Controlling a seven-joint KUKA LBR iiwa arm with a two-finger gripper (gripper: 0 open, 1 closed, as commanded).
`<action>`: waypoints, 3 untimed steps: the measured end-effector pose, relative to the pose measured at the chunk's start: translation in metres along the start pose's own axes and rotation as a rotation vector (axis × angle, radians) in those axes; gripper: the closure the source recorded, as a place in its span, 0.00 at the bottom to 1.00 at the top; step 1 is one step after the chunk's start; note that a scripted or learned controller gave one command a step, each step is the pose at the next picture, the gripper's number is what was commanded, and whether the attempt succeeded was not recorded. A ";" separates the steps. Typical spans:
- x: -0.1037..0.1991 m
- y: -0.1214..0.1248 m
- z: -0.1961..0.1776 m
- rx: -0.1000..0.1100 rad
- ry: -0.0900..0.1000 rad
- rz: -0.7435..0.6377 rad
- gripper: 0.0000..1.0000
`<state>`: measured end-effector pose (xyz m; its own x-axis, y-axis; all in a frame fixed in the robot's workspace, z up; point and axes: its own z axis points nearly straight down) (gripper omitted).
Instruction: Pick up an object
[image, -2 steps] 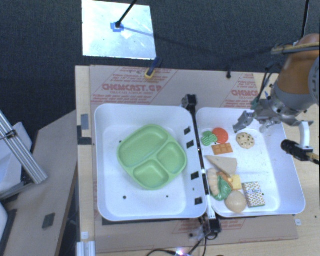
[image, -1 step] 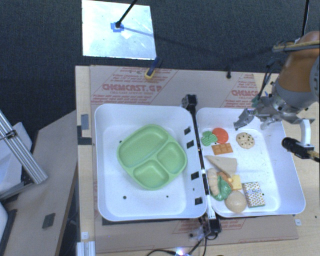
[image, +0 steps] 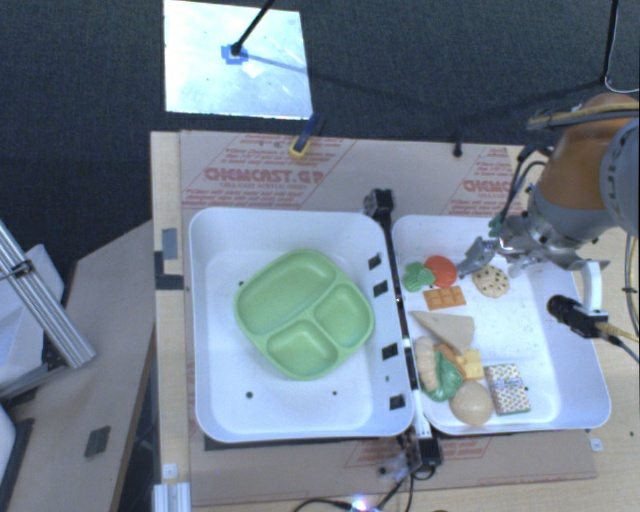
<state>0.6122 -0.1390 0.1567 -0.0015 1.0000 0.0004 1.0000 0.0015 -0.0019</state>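
Over the right bin (image: 590, 400), near the cookie (image: 491, 282) and tomato (image: 441, 269), a gripper (image: 482, 255) with fingers spread, grasping nothing, green tray (image: 304, 313) left.

Single grey KUKA iiwa arm (image: 590, 170) entering from the right, with its wrist over the far part of the right-hand shallow white bin (image: 590, 395).
The orange band above the wrist sits beyond the bin's far right corner, and the grey metal wrist housing below it leans toward the bin's centre. The silver two-finger gripper (image: 478, 257) projects leftward and slightly downward from the wrist, its tips poised over the bin's far half, nothing visibly held between them.
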 end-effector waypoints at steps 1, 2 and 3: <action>0.002 0.005 0.061 0.002 0.000 -0.001 0.00; 0.002 0.008 0.067 -0.009 -0.002 -0.001 0.00; 0.001 0.011 0.054 -0.021 -0.005 -0.001 1.00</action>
<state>0.6231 -0.1379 0.1031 -0.0026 1.0000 -0.0047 0.9998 0.0027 0.0188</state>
